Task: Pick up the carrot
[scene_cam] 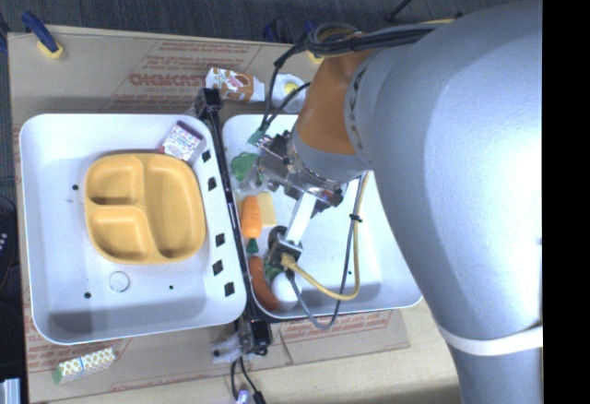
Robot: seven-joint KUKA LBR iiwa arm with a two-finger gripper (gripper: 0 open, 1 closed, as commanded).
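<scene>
The carrot (pixel 250 216) is a short orange piece lying along the left wall of the right bin (pixel 392 287), with a green bit at its lower end. My gripper (pixel 269 170) hangs below the orange-banded wrist, over the upper left of that bin. It is just above and to the right of the carrot, close to a green leafy item (pixel 242 166). The arm's bulk covers most of the gripper. Nothing can be seen held in it.
A pale yellow slab (pixel 266 206) lies beside the carrot. A red-orange sausage-like piece (pixel 261 284) and a white rounded item (pixel 285 294) sit in the right bin's lower left corner. The left bin (pixel 55 301) holds a yellow divided plate (pixel 145 206) and a small packet (pixel 182 141).
</scene>
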